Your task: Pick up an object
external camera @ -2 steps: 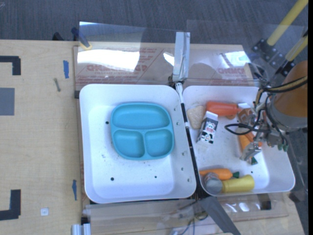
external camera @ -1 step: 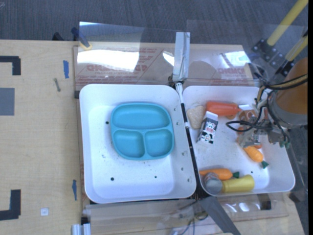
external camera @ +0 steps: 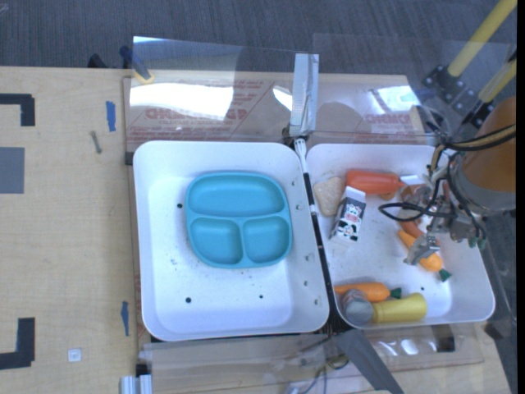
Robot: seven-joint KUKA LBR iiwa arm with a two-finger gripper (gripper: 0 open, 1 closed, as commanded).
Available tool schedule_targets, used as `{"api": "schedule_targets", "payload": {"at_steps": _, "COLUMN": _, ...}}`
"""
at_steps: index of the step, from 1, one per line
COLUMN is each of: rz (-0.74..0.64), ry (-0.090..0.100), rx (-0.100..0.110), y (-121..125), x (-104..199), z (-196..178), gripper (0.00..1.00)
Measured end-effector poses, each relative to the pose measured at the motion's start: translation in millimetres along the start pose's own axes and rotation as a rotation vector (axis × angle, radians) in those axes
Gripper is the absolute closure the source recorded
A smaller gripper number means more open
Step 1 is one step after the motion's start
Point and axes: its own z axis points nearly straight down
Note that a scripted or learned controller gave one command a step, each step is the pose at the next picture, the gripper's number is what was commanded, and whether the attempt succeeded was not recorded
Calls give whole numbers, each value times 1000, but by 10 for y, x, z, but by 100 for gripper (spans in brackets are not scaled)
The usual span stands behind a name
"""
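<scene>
On the left of the surface [external camera: 57, 245], a white bin [external camera: 156, 302] is seen bearing a blue divided plate [external camera: 238, 218]. In the right bin [external camera: 472, 302], going rightward, a pale rounded lump [external camera: 328, 194] is found by the dividing wall, then a small white carton [external camera: 350, 214] lying tilted, with a long orange-red piece [external camera: 374, 181] lying crosswise above it. Along the near wall a carrot [external camera: 367, 290], a grey lump [external camera: 358, 306] and a yellow cylinder [external camera: 402, 307] are lined up. At the far right, the claw [external camera: 426, 240] is lowered into the bin, directly over small orange pieces [external camera: 430, 260] that lie at and just below its tip. Whether the claw is released or clenched cannot be told, as wires and clutter mask it. The nearest candidate is judged to be those orange pieces, lying right under the claw, slightly toward the near wall; the carton lies well to its left.
</scene>
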Motion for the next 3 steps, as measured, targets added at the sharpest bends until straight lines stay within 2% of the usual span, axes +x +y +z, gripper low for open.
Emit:
{"api": "schedule_targets", "payload": {"at_steps": 1, "rz": 53, "ry": 21, "rx": -4, "y": -74, "x": -71, "z": 245, "gripper": 0}}
{"api": "schedule_targets", "payload": {"at_steps": 2, "rz": 53, "ry": 6, "rx": -1, "y": -72, "x": -118, "z": 109, "gripper": 100}}
{"api": "schedule_targets", "payload": {"at_steps": 3, "rz": 52, "ry": 8, "rx": -2, "y": -66, "x": -112, "z": 118, "gripper": 0}}
